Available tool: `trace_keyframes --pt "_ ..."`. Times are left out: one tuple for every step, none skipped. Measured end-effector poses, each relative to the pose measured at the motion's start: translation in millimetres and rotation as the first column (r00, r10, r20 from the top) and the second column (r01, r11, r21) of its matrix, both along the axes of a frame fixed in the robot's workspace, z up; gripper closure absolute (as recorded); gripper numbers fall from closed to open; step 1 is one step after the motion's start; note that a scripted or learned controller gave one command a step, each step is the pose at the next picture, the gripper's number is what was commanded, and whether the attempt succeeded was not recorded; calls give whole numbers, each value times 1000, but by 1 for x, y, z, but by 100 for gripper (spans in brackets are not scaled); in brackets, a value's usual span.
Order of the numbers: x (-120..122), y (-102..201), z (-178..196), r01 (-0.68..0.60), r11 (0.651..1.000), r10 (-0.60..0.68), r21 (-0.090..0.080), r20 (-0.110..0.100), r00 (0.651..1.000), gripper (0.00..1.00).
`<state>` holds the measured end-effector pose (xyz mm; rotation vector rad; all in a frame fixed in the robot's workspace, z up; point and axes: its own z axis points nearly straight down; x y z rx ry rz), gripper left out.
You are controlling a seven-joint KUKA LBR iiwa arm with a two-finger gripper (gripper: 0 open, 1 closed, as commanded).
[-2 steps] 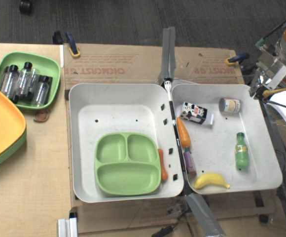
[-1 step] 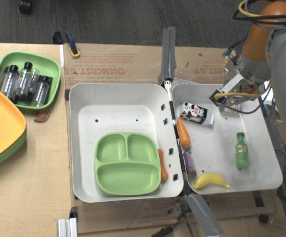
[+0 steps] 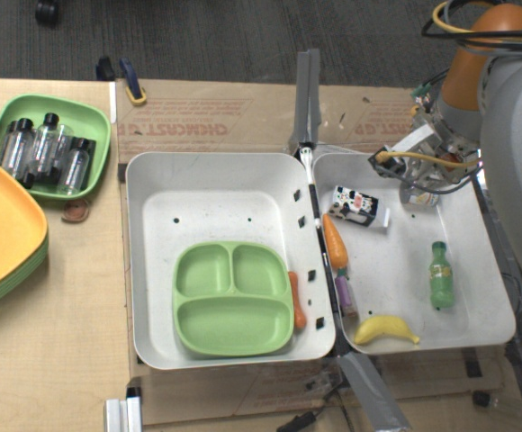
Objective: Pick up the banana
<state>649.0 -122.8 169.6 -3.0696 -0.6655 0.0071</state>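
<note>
The yellow banana [image 3: 385, 330] lies on its side in the right bin [image 3: 477, 241], close to the front wall. My gripper [image 3: 418, 187] hangs over the back of that bin, under the orange-banded wrist and a tangle of cables. It is well behind the banana and apart from it. Nothing shows in the gripper's grasp.
The right bin also holds a carrot [image 3: 335, 243] by the left wall, a purple marker [image 3: 345, 295], a black-and-white box [image 3: 355, 207] and a green bottle [image 3: 439, 275]. In the left bin are a green divided plate [image 3: 234, 295] and an orange stick [image 3: 295, 300]. A green tray of bottles [image 3: 49, 147] sits far left.
</note>
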Motion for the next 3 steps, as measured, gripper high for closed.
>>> trace_keyframes --pt "-6 34 21 -62 998 62 0 0 998 100" --pt "-6 33 29 -64 998 64 0 -3 998 100" --pt "-7 32 37 -66 998 66 -1 -7 998 100"
